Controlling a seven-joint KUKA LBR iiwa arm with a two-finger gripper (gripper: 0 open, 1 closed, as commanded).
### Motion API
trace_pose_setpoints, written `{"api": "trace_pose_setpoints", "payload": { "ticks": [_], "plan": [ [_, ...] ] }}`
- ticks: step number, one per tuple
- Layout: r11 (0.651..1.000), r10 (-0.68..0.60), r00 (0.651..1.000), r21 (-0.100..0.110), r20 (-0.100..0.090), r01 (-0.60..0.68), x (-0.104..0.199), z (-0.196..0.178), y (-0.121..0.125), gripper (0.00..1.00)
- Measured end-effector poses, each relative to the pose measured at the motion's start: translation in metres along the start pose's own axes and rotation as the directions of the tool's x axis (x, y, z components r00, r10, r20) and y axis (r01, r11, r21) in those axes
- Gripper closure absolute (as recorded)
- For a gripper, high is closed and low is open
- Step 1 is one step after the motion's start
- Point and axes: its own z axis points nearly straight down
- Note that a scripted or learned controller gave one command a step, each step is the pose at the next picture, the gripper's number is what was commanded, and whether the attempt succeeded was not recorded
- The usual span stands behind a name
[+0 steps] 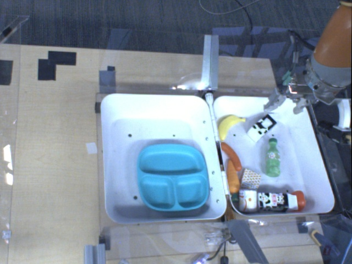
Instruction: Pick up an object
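1. Bottle (pixel 272 200) w/ black-white label, red cap, lies along right bin (pixel 322 164) front wall; text unreadable.
2. Green bottle (pixel 272 157) mid-bin; banana (pixel 230 124), carrot (pixel 233 164) by divider.
3. Gripper (pixel 287 99) over bin's back rim, arm from right; fingers splayed wide, holding nothing.

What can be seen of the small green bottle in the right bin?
The green bottle is small, looks like translucent green plastic, and has a white cap at its far end and a pale label patch on its body. It lies on its side on the floor of the right bin, its length running roughly near to far. It lies apart from the other items: a black-and-white tag beyond it, a carrot to its left, a cow-patterned bottle nearer the camera. Nothing touches it.
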Motion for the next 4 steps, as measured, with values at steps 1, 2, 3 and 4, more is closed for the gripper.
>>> {"api": "trace_pose_setpoints", "payload": {
  "ticks": [1, 2, 3, 4],
  "plan": [
    [0.999, 0.033, 0.999, -0.002, 0.001, -0.033, -0.013, 0.007, 0.041, 0.0],
    [0.993, 0.121, 0.993, -0.002, 0.0, -0.121, -0.019, 0.138, -0.018, 0.0],
    [0.983, 0.183, 0.983, -0.008, 0.001, -0.183, -0.035, 0.152, -0.079, 0.0],
    [0.984, 0.18, 0.984, -0.015, -0.002, -0.18, -0.033, 0.14, -0.076, 1.0]
  ]
}}
